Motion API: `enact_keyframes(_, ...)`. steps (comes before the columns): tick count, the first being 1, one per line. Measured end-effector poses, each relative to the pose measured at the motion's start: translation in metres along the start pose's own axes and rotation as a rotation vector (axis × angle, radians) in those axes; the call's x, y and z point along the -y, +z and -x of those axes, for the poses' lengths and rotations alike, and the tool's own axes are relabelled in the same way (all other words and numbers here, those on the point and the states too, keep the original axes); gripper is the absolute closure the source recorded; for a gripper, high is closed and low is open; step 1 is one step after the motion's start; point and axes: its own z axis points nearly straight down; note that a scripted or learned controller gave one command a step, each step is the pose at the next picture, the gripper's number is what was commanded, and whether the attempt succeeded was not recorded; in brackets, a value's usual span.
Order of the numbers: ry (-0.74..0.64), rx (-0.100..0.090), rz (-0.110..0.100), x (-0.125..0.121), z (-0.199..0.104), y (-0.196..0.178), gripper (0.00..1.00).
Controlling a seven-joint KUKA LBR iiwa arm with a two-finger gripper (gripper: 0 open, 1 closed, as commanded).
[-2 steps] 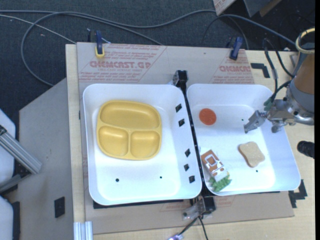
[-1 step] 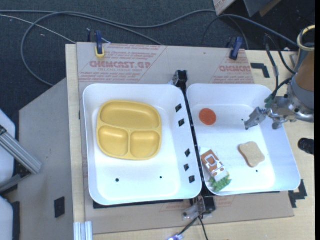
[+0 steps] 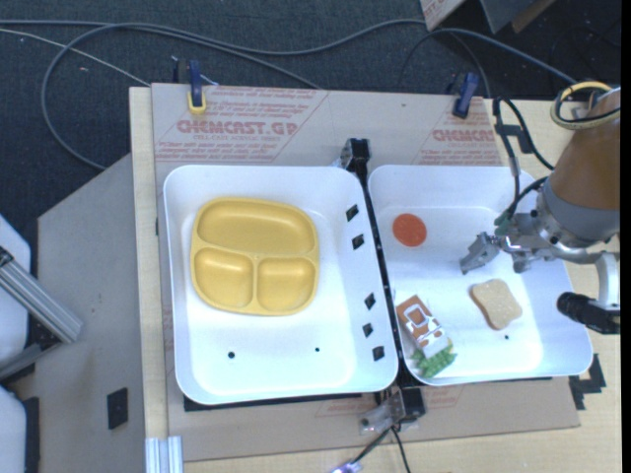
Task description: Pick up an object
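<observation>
The right bin point(image 3: 463, 190) holds three things. An orange-red round piece point(image 3: 410, 230) lies at its back left. A slice of bread point(image 3: 496, 304) sits toward the front right. A small white and orange packet with green leaves point(image 3: 425, 334) rests against the front left wall. My gripper point(image 3: 480, 251) hangs over the middle of this bin, between the round piece and the bread, just up and left of the bread. It is open with nothing between its fingers. The grey arm with its orange band point(image 3: 590, 175) comes in from the right.
The left bin point(image 3: 335, 294) bears a yellow three-compartment plate point(image 3: 255, 255). A black divider with clips point(image 3: 367, 264) separates the two bins. Blue clamps point(image 3: 196, 84) and cables sit at the bench's back edge. A black arm part point(image 3: 590, 310) overhangs the right bin's right rim.
</observation>
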Motion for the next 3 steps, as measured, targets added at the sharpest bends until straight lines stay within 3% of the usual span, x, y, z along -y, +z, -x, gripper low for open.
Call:
enact_keyframes(1,0.0,-0.001,-0.001,0.007,-0.009,0.053,0.0)
enact_keyframes(2,0.0,0.002,0.007,0.006,-0.009,0.065,0.0)
enact_keyframes(3,0.002,0.008,0.016,0.004,-0.007,0.052,1.0)
